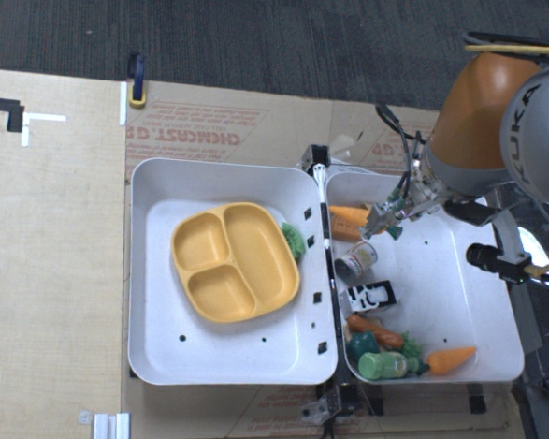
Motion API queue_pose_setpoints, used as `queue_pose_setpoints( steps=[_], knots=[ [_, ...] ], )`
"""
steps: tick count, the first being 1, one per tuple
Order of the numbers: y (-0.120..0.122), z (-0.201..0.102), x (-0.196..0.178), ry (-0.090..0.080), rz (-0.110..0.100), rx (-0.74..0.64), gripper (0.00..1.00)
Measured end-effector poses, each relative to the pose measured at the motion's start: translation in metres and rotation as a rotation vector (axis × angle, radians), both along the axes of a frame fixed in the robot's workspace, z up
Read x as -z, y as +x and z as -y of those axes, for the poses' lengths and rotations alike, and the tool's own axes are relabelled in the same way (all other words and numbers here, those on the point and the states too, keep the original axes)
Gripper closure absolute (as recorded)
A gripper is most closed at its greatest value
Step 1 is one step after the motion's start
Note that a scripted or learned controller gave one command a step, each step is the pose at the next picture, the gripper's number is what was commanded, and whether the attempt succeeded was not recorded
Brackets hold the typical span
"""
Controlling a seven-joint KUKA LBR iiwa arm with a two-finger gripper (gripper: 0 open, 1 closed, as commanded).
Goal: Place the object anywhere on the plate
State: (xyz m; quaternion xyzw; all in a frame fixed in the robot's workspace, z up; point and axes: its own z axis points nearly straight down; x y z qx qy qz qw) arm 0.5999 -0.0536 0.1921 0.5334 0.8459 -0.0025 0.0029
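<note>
A yellow plate [236, 261] with three compartments lies in the left bin [154, 327]. My gripper [385, 222] hangs over the back left part of the right bin [476, 294]. It is just right of an orange carrot [348, 217] and above a small silver can [356, 259] that lies on its side. Nothing is visibly held in the gripper. A green leafy toy [295, 241] rests against the plate's right rim in the left bin.
Along the right bin's front lie a black-and-white card [372, 294], a small orange-red piece [379, 332], a teal item [361, 344], a green bottle [383, 365] and another carrot [450, 359]. A divider wall [326, 264] separates the bins.
</note>
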Motion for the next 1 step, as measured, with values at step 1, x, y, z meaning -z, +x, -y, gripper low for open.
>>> queue_pose_setpoints(
  steps=[1],
  knots=[
    [0.0001,-0.0018,0.0002,0.003,0.000,-0.002,0.00]
  ],
)
